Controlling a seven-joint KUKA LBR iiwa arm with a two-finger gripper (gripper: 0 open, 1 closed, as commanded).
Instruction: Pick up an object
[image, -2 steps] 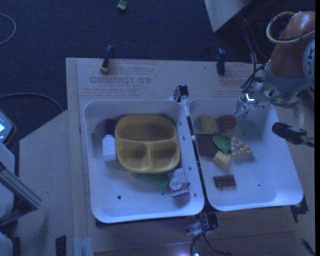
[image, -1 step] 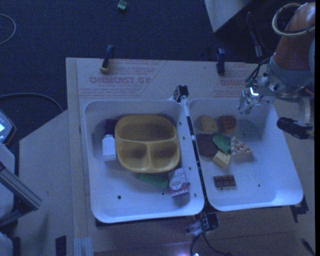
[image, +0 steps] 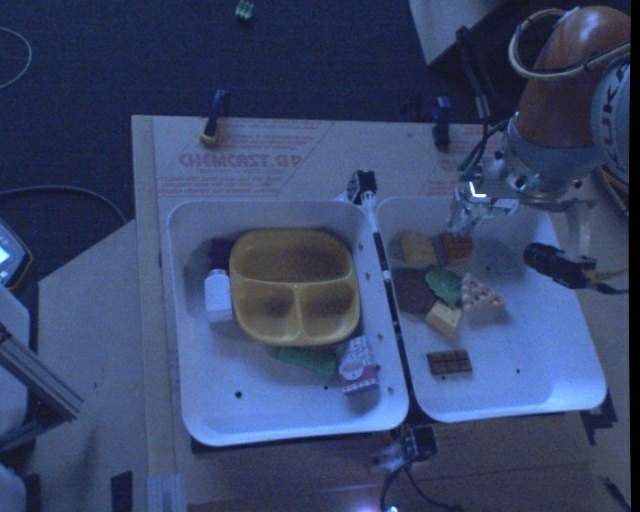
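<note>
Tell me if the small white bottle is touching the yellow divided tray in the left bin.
Touching. In the camera view the white bottle stands right against the left edge of the yellow tray, with no white bin floor visible between them.

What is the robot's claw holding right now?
It cannot be told: the claw hangs above the toy food pieces in the right white bin, too dim and blurred.

Dim, blue-tinted and grainy throughout. The two shallow white plastic bins (image: 520, 385) catch the most light. Corners at ten and eleven o'clock sink into near-black.
</note>
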